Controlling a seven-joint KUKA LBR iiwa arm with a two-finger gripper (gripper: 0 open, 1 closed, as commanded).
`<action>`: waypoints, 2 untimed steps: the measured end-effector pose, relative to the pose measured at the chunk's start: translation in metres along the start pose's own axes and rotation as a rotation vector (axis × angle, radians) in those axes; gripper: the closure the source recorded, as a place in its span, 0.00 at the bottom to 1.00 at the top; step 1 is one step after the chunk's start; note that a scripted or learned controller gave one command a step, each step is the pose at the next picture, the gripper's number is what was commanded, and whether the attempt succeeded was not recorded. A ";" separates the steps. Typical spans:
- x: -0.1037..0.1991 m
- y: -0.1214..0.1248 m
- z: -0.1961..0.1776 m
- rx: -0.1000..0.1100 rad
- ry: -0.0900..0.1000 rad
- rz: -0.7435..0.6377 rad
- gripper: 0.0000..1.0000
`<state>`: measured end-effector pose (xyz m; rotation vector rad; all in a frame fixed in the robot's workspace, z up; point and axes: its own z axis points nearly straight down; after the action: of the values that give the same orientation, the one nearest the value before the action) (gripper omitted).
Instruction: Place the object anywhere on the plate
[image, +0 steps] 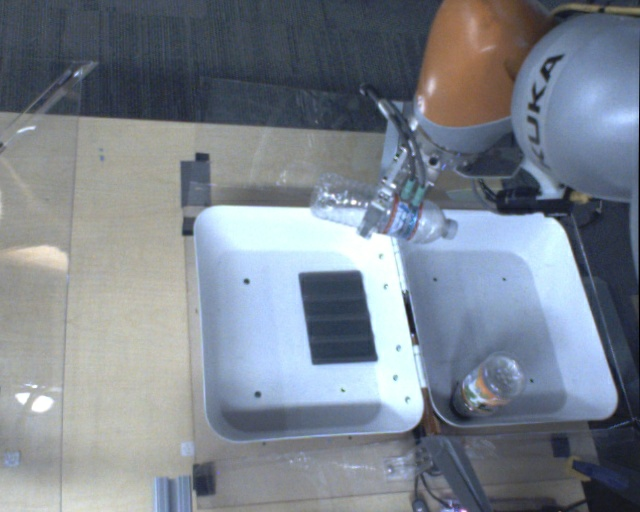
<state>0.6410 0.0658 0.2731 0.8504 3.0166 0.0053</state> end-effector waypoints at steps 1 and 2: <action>-0.001 0.002 -0.012 -0.006 -0.005 -0.001 1.00; -0.002 0.004 -0.024 -0.013 -0.011 -0.003 1.00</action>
<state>0.6442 0.0679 0.2976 0.8427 3.0043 0.0196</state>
